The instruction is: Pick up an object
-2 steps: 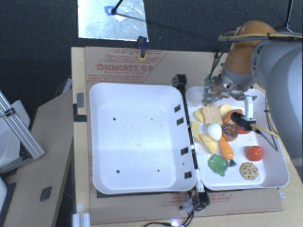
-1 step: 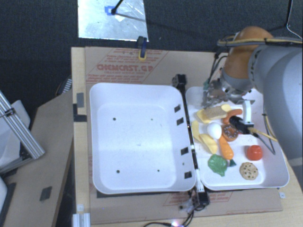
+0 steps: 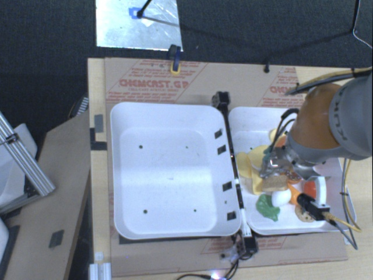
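We see the gripper [image 3: 271, 167] low inside the right bin [image 3: 247, 127], right on top of the pile of toys. The toys lie in that bin's near half: a yellow piece [image 3: 247, 161], a green one [image 3: 267, 206], a white egg [image 3: 281, 198]. We cannot tell how the gripper is set.

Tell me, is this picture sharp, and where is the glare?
Camera view: rather soft throughout; the small items under the claw blur into colour patches. Glare sits on the silvery sheet at top; the left bin is evenly bright with faint shading along its walls.
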Robot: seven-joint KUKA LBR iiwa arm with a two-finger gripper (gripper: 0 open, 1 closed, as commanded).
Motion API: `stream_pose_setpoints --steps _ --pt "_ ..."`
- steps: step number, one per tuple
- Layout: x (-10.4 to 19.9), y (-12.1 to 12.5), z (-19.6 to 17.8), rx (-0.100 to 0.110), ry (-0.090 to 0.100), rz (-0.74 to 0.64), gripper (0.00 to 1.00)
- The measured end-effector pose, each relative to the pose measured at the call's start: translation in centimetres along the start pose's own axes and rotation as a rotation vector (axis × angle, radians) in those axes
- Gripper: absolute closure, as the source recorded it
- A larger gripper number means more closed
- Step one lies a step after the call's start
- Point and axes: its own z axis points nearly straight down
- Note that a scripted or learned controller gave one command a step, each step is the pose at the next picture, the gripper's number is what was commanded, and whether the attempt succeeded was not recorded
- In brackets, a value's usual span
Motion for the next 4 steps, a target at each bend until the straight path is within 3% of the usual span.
stream_pose_setpoints --steps 1,2,3,4 --pt "1.6 -0.2 -17.9 -0.030 -0.004 -0.010 1.00" --pt "5.0 -5.5 -46.1 -0.032 -0.002 -0.011 1.00" --pt "3.6 -0.8 -45.1 -0.014 -0.003 -0.004 1.00" --pt "-3.6 6.7 -45.1 -0.013 -0.005 0.000 1.00"
